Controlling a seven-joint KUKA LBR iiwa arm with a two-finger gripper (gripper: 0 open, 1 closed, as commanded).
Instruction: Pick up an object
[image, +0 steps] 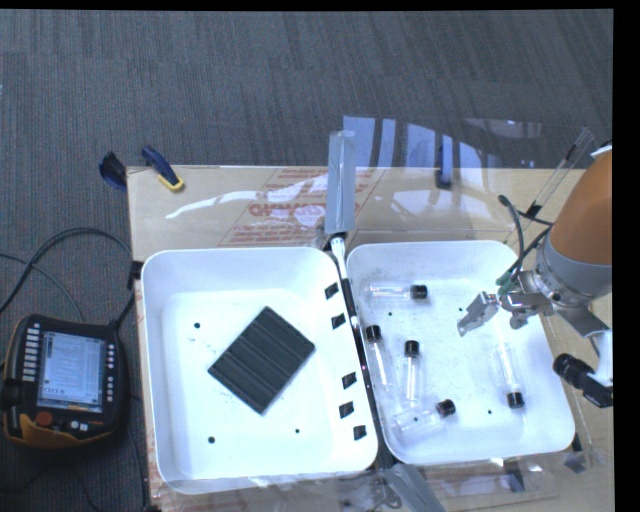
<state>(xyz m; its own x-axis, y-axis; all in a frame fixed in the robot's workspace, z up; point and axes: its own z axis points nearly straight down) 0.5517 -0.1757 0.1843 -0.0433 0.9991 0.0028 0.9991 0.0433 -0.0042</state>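
Right bin, 4 o'clock of its middle: a clear vial with a black cap lies flat on the white floor, cap towards 6 o'clock.
Vial's long axis: close to the 12–6 line, tipped slightly towards 11 and 5.
Bearing from gripper: the vial lies at about 5 o'clock of the gripper, near but apart; nothing touches it.
Gripper: it hangs over the right bin at roughly 3 o'clock of the bin's middle, with a pale metal finger pointing towards 8 o'clock.
Fingers' state: I cannot tell whether they are spread or closed; nothing shows between them.
Judgement on the move: a short shift towards 5 o'clock and a descent would be needed, with the fingers set across the vial's long axis, on the 9–3 line, or the tube may roll away.
Other candidates: a vial near 12 o'clock, two upright-looking capped vials around the centre-left, and one at 7 o'clock; all lie farther from the gripper.
Left bin: a dark ribbed slab lies flat, corners turned like a diamond, well apart from the arm.
Beyond the bins: the tabletop carries a blue-and-yellow clamp at 10 o'clock; a control pendant sits on the floor at 9 o'clock.
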